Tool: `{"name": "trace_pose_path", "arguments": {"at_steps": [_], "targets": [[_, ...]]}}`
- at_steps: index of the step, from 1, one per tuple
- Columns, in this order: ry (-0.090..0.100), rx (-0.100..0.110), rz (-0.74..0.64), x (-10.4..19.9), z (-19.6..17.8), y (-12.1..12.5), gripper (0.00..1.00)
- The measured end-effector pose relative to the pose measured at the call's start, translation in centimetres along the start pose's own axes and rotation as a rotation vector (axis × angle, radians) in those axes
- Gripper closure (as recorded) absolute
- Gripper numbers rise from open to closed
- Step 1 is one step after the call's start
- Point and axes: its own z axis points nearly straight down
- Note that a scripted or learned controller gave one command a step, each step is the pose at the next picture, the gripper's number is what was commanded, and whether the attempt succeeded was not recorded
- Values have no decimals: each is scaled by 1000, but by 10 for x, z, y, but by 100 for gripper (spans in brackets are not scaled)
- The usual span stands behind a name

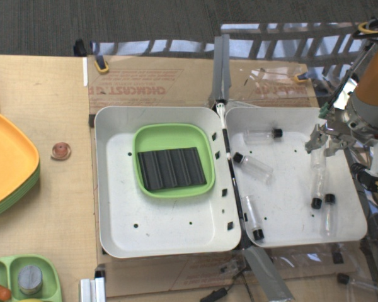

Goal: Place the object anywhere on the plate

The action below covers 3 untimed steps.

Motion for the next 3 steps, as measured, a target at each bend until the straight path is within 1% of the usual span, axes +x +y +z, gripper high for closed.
{"name": "trace_pose_path", "arguments": {"at_steps": [1,2,3], "targets": [[0,0,0,0,0,0,0],[0,0,193,4,-75,-35,0],[0,3,336,-5,-67,-34,0]]}}
